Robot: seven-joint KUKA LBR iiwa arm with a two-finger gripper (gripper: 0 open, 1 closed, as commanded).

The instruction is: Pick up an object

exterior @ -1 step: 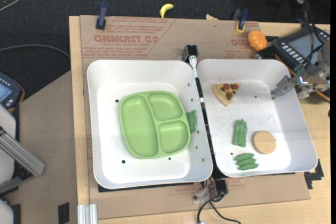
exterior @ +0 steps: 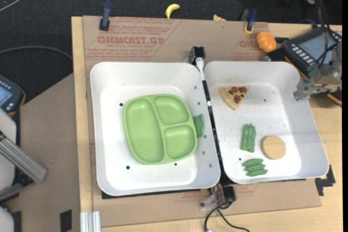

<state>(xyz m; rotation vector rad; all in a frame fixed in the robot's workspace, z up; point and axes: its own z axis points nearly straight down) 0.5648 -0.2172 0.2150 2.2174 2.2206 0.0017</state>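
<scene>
The right bin (exterior: 304, 133) holds a pizza slice (exterior: 234, 96) near its back, a green asparagus bundle (exterior: 248, 137) in the middle, a round tan cookie (exterior: 273, 147) beside it, and green pea pods (exterior: 254, 167) near the front. In the left bin (exterior: 106, 117) lies a green divided plate (exterior: 159, 129), with a small green piece (exterior: 198, 125) against its right edge. My gripper (exterior: 305, 88) hangs over the right bin's far right rim, apart from every object.
Both bins rest on a cardboard sheet (exterior: 141, 38) held by blue clamps (exterior: 105, 16). A yellow toy banana (exterior: 172, 9) and an orange toy (exterior: 266, 41) lie outside the bins at the back. Cables and a device crowd the right edge.
</scene>
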